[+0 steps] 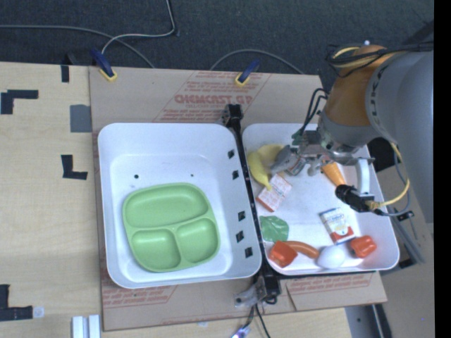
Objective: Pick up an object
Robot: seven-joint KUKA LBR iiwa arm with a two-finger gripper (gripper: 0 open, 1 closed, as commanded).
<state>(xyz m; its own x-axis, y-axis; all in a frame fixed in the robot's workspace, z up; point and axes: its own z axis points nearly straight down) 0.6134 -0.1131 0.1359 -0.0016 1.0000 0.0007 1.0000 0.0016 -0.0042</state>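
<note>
Jaws-wise, could not tell whether parted or closed: grey metal lost against the clutter beneath, and nothing plainly seen between them.

Then by size. Saw the arm [394, 97] filling the upper right of the frame, reaching down and leftward. Found the left bin [106, 139] at centre left, holding a green divided plate [169, 227] lying flat towards its lower half. Found the right bin [391, 263] at centre right, crowded with small things. Placed the gripper [296, 162] low over the upper left part of that right bin, just beside a yellow banana [259, 162] lying against the bin's left wall. Noted a red-and-white packet [275, 192] just below the banana, a green soft piece [275, 227] lower again, and a second packet [337, 224] nearer the lower right. Noted along the bottom wall a red-and-orange toy [287, 252], a white rounded piece [331, 257] and a small red piece [363, 245]. Spotted an orange stub [331, 171] just right of the gripper.

Judged the step in hand as the descent onto a target, most likely the banana or the packet under it, with no grasp yet shown. Reckoned the next move called for settling squarely over one item, closing firmly, then lifting straight up clear of the bin's left wall and the neighbouring pieces.
</note>
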